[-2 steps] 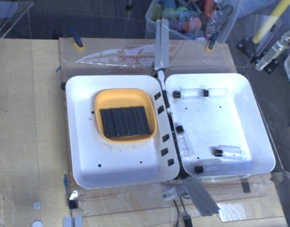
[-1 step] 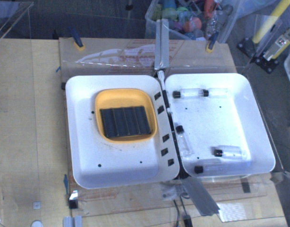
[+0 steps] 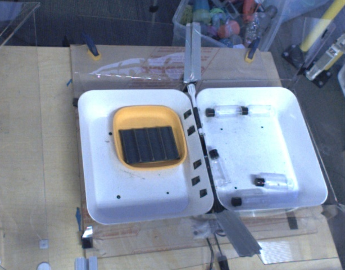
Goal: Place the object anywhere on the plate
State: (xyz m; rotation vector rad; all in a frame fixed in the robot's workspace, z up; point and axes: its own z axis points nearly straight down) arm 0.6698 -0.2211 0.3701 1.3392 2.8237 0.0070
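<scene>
A yellow, rounded-square plate (image 3: 150,115) lies in the left white bin (image 3: 99,167), toward its back. A flat, dark grey ribbed block (image 3: 149,144) rests on the plate and covers most of its floor. It lies level, with its long side across the plate.
The right white bin (image 3: 257,145) holds several clear tubes with black caps: one at the back (image 3: 226,111), one by the divider (image 3: 217,165), one near the front right (image 3: 271,180). A clear box of colourful toys (image 3: 228,10) stands behind the bins.
</scene>
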